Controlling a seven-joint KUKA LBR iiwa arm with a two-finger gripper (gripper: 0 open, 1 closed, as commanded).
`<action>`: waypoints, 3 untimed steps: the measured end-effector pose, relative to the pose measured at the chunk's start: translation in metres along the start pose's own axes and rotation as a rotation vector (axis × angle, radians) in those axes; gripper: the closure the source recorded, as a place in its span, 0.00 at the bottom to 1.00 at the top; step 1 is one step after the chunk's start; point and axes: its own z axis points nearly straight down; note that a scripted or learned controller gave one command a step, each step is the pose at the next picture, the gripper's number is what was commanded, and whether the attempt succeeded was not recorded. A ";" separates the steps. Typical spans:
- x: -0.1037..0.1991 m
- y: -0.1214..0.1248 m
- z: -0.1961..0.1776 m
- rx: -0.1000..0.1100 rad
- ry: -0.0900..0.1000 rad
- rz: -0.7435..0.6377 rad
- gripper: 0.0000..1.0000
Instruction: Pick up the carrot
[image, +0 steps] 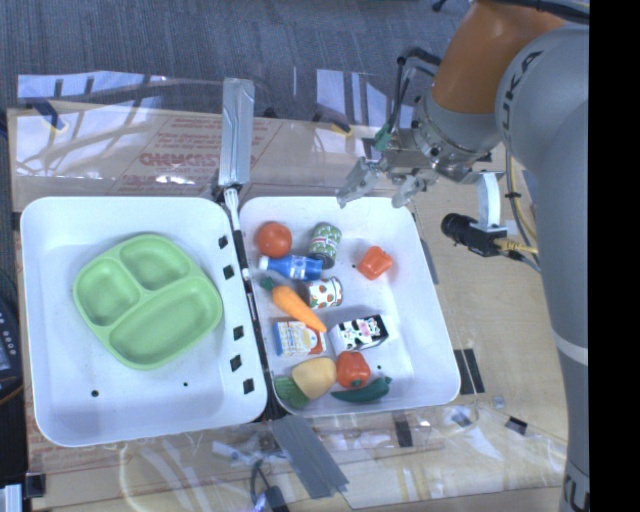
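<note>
Lying tapered, smooth orange carrot | gripper metallic, above bin rim

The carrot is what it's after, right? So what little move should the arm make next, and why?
Probably swing the pincer toward the left side of the right bin, until it is above the carrot. The pincer now hovers at that bin's far rim, holding nothing, while the carrot lies mid-bin among a blue bottle, a small can and a carton.

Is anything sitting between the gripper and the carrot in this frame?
Partly. The gripper hovers over the right bin's far edge; the carrot lies nearer the bin's middle. On the straight line between them sit the green can and blue bottle. From above, nothing visible covers the carrot.
</note>
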 end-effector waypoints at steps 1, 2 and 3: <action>0.040 -0.059 0.118 0.004 0.001 -0.056 0.00; 0.052 -0.031 0.096 -0.001 0.000 -0.026 0.00; 0.035 -0.096 0.197 -0.001 0.001 0.105 0.00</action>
